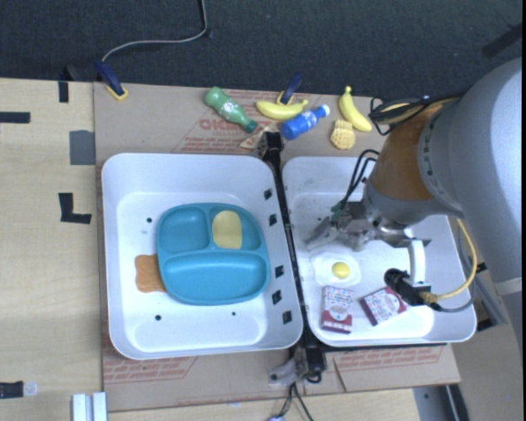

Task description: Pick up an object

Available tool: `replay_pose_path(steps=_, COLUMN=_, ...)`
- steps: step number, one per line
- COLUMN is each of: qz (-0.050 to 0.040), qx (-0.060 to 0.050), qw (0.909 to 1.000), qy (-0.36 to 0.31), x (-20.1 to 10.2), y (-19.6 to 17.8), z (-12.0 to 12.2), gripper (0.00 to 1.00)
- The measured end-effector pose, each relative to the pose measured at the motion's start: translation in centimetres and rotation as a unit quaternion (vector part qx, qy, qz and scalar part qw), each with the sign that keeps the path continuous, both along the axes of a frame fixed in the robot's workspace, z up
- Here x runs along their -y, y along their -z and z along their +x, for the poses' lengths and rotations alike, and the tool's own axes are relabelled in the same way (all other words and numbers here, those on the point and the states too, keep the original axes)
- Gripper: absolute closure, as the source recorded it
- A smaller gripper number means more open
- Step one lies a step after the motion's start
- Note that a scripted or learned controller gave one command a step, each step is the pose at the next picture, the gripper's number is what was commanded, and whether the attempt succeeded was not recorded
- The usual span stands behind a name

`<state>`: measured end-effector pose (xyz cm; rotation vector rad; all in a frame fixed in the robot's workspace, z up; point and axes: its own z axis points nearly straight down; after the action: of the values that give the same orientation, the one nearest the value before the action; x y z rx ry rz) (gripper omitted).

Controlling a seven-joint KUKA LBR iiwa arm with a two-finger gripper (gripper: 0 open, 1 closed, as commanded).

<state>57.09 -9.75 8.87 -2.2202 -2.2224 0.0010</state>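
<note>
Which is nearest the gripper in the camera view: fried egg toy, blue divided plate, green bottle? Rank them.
From the gripper, in the right bin:
1. White fried egg toy, just below it, same bin.
2. Blue divided plastic plate, left bin.
3. Green toy bottle, on cardboard above the bins.

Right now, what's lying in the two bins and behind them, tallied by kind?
Divided plates: 1, blue
Toy food pieces: 6
Packets: 2
Bottles: 2
Total: 11
</note>
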Motion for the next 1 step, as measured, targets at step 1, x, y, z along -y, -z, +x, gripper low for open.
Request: replay_pose_path(steps=1, qz=-0.0007, qx=0.003, qw=1.0, qy=0.0, x=-0.08, y=0.23, z=-6.11, gripper=0.0)
